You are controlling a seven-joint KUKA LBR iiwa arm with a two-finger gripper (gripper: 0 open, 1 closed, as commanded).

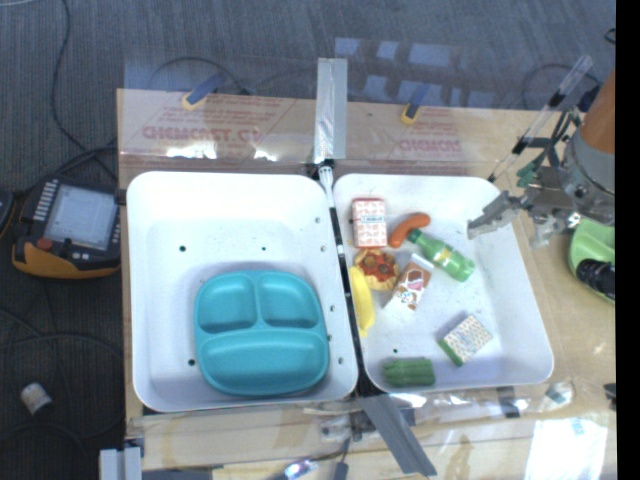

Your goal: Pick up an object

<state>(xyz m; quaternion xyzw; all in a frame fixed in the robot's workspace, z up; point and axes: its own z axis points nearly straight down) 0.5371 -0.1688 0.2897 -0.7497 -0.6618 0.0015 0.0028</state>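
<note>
The right bin holds several small items: a pink-and-white carton, an orange-red sausage shape, a green bottle lying on its side, a red-and-yellow piece, a yellow banana, a small red-and-white carton, a green-and-white box and a dark green vegetable. My gripper hovers over the bin's far right edge, to the right of the green bottle. It is open, and nothing sits between its fingers.
A teal divided plate lies in the left bin. A green object sits on the bench right of the bins. On the floor at the left lies an orange-edged handheld pendant with cables.
</note>
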